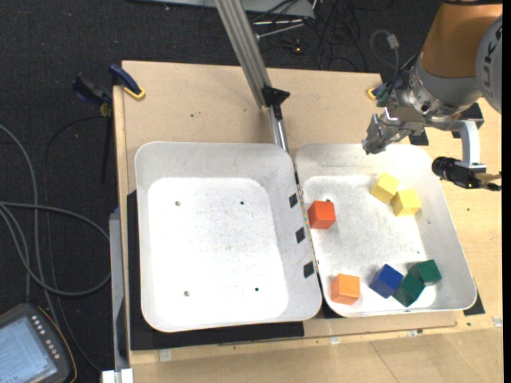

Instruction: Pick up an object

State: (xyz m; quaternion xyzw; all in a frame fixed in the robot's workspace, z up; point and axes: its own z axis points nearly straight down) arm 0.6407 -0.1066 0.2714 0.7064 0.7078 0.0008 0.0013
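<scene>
The right bin (447,238) holds several small blocks. Two yellow blocks (385,187) (406,202) lie near its far side. A darker orange block (322,214) sits by the left wall and a lighter orange block (345,288) lies at the near left. A blue block (387,280) and two green blocks (429,272) (410,288) cluster at the near right. My gripper (375,144) hangs above the far edge of the right bin, up and a little left of the yellow blocks, with nothing visible in it.
The left bin (160,166) lies beside the right one, divided from it by a rim with black clips (302,234). A metal pole (247,46) slants in from the top. Blue clamps (96,90) grip the bench's far left corner. Cables lie on the floor at left.
</scene>
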